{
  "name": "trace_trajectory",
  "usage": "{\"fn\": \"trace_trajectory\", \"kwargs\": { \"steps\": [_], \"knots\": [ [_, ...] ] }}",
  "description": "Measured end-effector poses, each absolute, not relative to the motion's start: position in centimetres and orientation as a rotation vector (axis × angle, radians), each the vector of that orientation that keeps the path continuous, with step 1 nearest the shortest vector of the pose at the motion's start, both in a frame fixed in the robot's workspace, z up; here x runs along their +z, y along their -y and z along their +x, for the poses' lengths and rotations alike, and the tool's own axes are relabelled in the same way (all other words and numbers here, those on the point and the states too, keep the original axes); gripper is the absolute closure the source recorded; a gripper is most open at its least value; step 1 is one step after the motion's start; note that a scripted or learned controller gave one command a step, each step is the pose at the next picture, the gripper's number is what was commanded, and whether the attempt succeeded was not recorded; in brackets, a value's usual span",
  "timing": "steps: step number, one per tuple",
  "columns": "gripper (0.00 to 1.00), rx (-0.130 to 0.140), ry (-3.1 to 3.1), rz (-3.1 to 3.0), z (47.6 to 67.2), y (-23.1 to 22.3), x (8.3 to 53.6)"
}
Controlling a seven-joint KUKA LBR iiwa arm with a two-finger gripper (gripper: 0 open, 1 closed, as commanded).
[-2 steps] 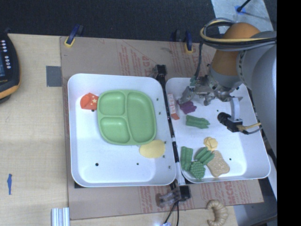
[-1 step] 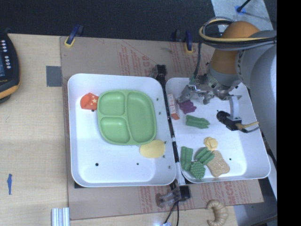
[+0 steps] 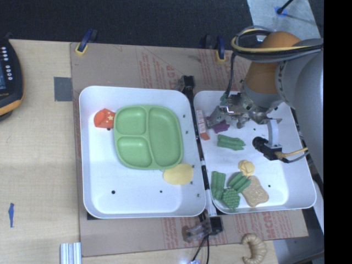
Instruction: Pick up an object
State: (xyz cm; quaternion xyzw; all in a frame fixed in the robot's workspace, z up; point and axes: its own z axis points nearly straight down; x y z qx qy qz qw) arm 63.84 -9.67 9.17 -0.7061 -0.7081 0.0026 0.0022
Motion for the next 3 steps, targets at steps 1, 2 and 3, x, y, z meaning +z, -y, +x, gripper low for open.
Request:
{"fn": "trace_trajectory", "kwargs": {
  "steps": [1, 2, 3],
  "knots": [
    [0.00, 0.001, 2.227, -2.216, 65.72, 9.24, 9.26],
    [0.00, 0.003, 2.225, -2.218, 65.65, 9.39, 9.24],
    [0.00, 0.002, 2.225, -2.218, 65.66, 9.82, 9.25]
  ]
}}
